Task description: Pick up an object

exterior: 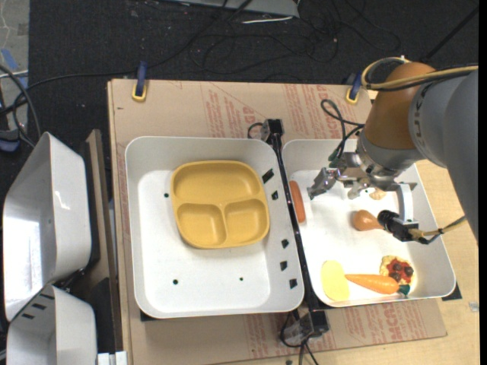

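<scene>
Overhead, the gripper (pixel 323 182) hangs above the right bin (pixel 435 243), fingers spread with nothing between them. Just beside it lies a hot dog (pixel 297 201); farther off, a pear (pixel 364 220), carrot (pixel 373 283), lemon slice (pixel 333 280), pizza (pixel 398 268).

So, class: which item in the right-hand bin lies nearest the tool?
The red sausage, upright along the bin's left wall, just below-left of the tool; the others lie lower.
</scene>
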Controlling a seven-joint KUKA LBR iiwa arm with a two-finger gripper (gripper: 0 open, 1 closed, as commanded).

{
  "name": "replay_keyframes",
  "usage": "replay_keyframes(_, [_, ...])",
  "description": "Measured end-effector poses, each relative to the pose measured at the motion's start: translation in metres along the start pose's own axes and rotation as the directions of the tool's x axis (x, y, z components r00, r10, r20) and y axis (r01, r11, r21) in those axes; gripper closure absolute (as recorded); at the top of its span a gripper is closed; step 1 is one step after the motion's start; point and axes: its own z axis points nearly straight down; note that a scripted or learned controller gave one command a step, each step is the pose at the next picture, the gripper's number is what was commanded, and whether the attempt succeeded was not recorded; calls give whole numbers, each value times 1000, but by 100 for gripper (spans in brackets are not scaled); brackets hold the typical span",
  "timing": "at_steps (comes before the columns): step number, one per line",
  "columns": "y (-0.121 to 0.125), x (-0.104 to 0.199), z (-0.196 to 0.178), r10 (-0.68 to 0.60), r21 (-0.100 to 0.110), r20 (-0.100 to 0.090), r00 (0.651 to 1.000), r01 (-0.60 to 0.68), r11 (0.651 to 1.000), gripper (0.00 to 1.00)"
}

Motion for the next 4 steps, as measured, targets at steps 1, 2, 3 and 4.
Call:
replay_keyframes(1, [0,0,21,0,-1,0,1000,0,1000,0])
replay_keyframes(2, [1,1,10,0,-3,1,1000,0,1000,100])
replay_keyframes(3, [-2,0,-34,1,-7,1,1000,-1,1000,100])
replay_keyframes(4, [-3,0,-97,-4,-9,1,1000,4,1000,100])
